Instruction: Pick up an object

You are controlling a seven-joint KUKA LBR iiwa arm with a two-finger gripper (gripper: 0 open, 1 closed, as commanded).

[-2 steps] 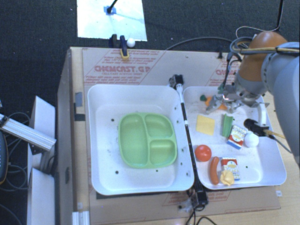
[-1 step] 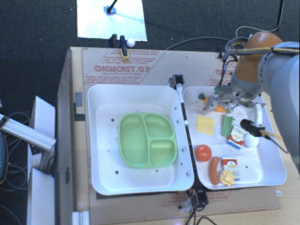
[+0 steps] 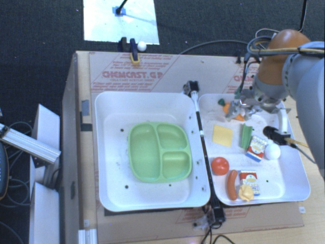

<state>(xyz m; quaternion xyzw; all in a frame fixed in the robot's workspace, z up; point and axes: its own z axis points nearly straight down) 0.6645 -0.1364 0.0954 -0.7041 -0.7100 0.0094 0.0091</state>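
The gripper (image 3: 237,110) hangs low over the far part of the right bin (image 3: 287,179). We cannot tell from this view if it is wide or narrow, and we see nothing held in it. The nearest thing is a small orange toy carrot (image 3: 226,108) with a green top. It lies just beside the gripper on its left, perhaps partly under it. Its long axis seems to run from far-left to near-right, but it is too small to be sure.

We judge that the coming move is a short shift to the left and then down. The bin floor there is flat and white. A yellow cheese slice (image 3: 222,135) and a green stick (image 3: 246,136) lie nearer, apart from the carrot, so there is room.
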